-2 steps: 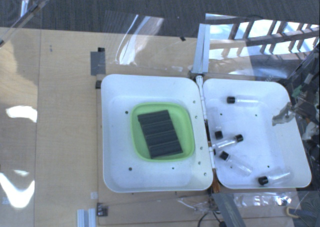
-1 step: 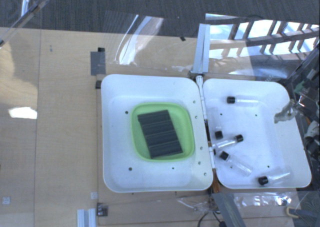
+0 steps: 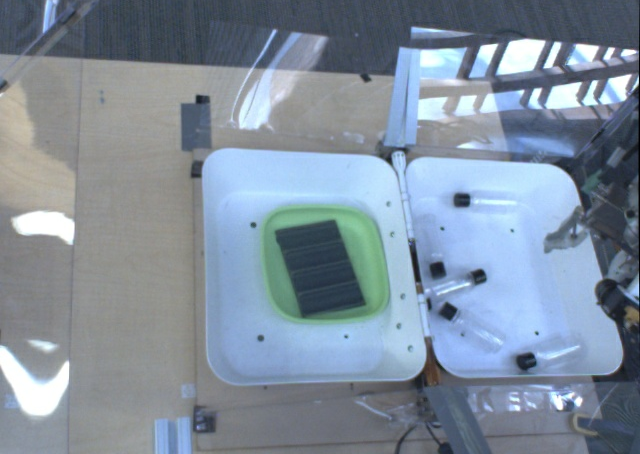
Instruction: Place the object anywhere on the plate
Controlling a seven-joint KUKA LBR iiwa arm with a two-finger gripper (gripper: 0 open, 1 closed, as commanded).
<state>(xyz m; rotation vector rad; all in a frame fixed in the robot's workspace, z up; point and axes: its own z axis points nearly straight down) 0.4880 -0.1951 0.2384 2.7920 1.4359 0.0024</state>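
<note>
A green square plate (image 3: 372, 242) lies in the middle of the left white bin (image 3: 230, 272). On the plate rests a dark grey ridged block (image 3: 319, 268), lying flat and slightly turned. Several clear tubes with black caps are scattered in the right bin (image 3: 530, 192): one near its back (image 3: 474, 202), a pair near its left wall (image 3: 457, 282), one at the front (image 3: 540, 357). My gripper (image 3: 575, 229) hangs at the right bin's right edge, far from the plate, partly cut off by the frame. I see nothing held in it.
A metal bar (image 3: 404, 102) and a clear plastic sheet (image 3: 290, 62) stand behind the bins. A wooden bench (image 3: 120, 242) stretches to the left. Dark arm parts and cables (image 3: 615, 172) crowd the far right.
</note>
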